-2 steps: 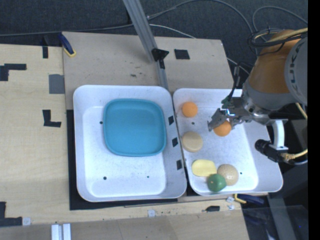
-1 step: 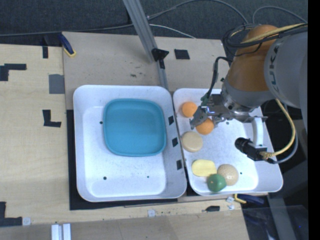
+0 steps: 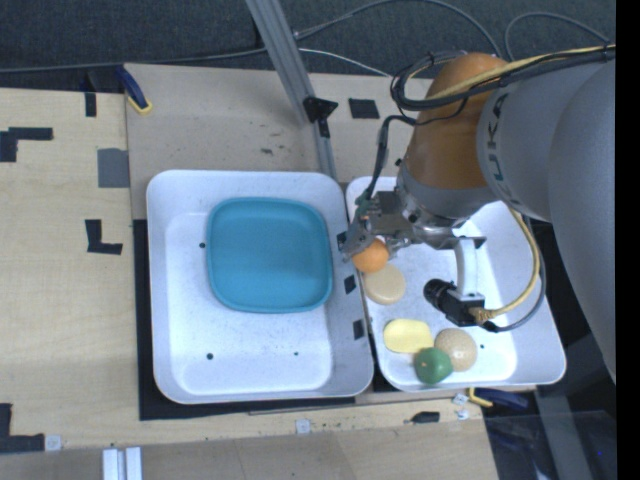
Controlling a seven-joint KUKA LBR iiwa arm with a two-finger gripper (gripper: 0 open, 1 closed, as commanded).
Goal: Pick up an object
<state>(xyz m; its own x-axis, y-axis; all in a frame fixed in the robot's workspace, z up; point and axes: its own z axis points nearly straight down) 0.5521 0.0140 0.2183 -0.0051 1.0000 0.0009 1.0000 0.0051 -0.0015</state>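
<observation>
Nearest, at the front of the right bin (image 3: 530, 363): green ball (image 3: 433, 367), touching a beige ball (image 3: 458, 347) just to its right. A yellow lump (image 3: 406, 335) sits just behind and left of the green ball, touching or nearly touching it.

Left bin (image 3: 160, 268) stands side by side with the right one, their rims meeting in the middle. Its front half is bare white with a few dark specks.

Further back in the right bin, near its left wall: pale flat round piece (image 3: 385, 286). Orange ball (image 3: 371, 259) is right behind it, touching or just overlapping its far edge, hard against the left wall.

Gripper (image 3: 367, 238) is directly over the orange ball, down at the bin's left rim. The ball's top is tucked under the gripper body. Cannot tell how far the gripper is open, or whether it grips the ball or only sits on top of it.

Blue plate (image 3: 268, 255), square with rounded corners, lies flat in the back half of the left bin, level with the gripper.

Arm (image 3: 560, 118) comes in from the right, grey, with the orange band (image 3: 450, 118) above the wrist covering the back of the right bin.

Bench (image 3: 60, 318) is pale wood with black tape marks (image 3: 100, 236). Farthest: grey metal strut (image 3: 290, 58) slanting up from behind the bins.
</observation>
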